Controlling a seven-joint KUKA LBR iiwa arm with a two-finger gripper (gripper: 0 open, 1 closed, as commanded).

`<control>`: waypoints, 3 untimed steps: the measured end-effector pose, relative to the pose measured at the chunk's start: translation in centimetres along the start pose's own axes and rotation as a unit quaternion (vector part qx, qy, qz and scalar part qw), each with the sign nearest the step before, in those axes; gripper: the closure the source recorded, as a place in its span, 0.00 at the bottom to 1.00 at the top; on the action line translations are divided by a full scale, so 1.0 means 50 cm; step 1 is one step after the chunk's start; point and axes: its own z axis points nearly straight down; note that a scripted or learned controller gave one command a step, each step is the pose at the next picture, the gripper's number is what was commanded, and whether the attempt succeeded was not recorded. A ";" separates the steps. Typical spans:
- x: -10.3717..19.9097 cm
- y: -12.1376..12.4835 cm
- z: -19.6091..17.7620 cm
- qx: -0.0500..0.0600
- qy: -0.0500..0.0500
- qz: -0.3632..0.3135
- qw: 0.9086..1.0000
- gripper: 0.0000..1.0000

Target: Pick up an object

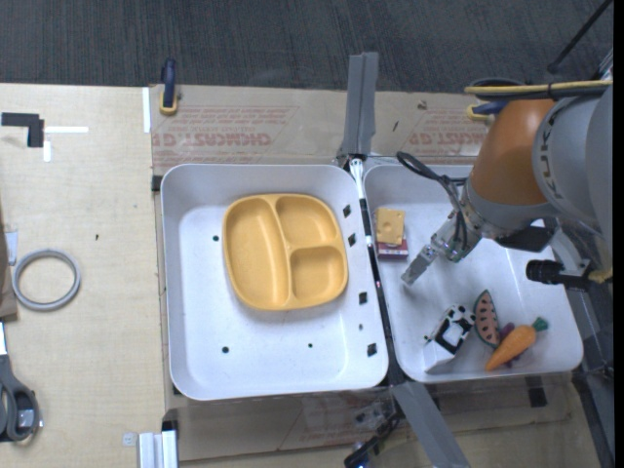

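Nearest me, along the front wall of the right bin (546,364), three small things lie bunched: a black-and-white piece (450,331), a watermelon slice toy (486,318) just beside it, and a toy carrot (512,345) touching or nearly touching the slice. That crowding is the first risk, I think: a grab at any one of them could nudge its neighbour or catch two at once, and the carrot sits close enough to the bin wall that a finger may strike the rim.

A little further in, the gripper (417,267) hangs over bare bin floor with nothing between its fingers. Whether they stand apart or together I cannot tell from here; they read as one grey wedge. It sits between the cluster and the yellow block (391,232), so a straight descent would likely close on nothing.

The block lies near the divider between the bins; a push from the side could slide it against that wall instead of lifting it.

Further left, the yellow divided plate (286,252) rests in the left bin (195,359), well apart from the arm. On the surface beyond lies a grey ring (44,279).
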 end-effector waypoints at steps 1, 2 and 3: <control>-0.113 -0.052 -0.041 -0.001 -0.001 -0.028 1.000 0.00; -0.071 0.084 -0.012 -0.003 -0.004 0.083 0.997 0.00; -0.113 0.106 -0.011 -0.002 -0.002 0.227 0.974 0.00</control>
